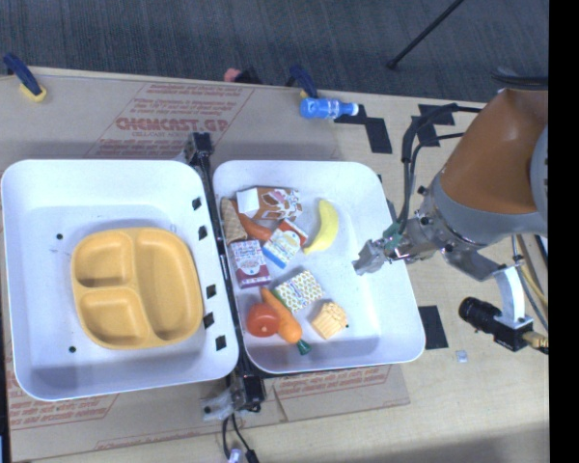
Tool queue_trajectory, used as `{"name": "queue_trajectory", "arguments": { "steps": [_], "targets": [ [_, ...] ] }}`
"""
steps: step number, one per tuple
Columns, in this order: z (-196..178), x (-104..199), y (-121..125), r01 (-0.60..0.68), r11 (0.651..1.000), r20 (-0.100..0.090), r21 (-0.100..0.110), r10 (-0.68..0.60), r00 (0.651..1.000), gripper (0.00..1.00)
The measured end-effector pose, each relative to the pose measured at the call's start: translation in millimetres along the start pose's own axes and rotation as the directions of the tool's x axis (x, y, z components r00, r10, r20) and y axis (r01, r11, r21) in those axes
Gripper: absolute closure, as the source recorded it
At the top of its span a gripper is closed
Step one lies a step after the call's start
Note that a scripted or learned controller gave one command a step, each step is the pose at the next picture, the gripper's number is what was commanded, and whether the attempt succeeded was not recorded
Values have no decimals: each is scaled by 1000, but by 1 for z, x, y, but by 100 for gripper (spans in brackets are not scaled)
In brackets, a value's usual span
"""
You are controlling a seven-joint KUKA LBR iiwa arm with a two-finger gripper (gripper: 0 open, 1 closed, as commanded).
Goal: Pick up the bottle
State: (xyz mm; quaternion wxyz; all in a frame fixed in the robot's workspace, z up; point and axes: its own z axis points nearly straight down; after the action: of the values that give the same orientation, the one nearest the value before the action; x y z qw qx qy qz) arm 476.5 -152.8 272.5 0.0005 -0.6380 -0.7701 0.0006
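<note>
Gripper at right-centre of frame, over the right bin's right rim; finger state cannot be told. Bottle, blue, lies on the cardboard upper centre, outside both bins, well apart from the gripper. Cardboard print reads "CHEMCAST GP". Right bin holds banana, carrot, tomato, small packets. Yellow divided tray in left bin.

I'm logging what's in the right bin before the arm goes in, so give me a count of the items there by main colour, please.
Counted as best the view allows; some items overlap.
Yellow: 2, the banana and the cheese wedge
Orange: 2, the carrot and a smaller orange piece
Red: 2, the tomato and the red packet
Mixed-print packets: 4
Total: 10
</note>
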Motion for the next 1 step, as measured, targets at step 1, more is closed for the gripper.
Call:
{"name": "queue_trajectory", "arguments": {
  "steps": [1],
  "targets": [
    [-22, 68, 13, -59, 998, 0, 0, 59, 998, 100]
  ]
}}
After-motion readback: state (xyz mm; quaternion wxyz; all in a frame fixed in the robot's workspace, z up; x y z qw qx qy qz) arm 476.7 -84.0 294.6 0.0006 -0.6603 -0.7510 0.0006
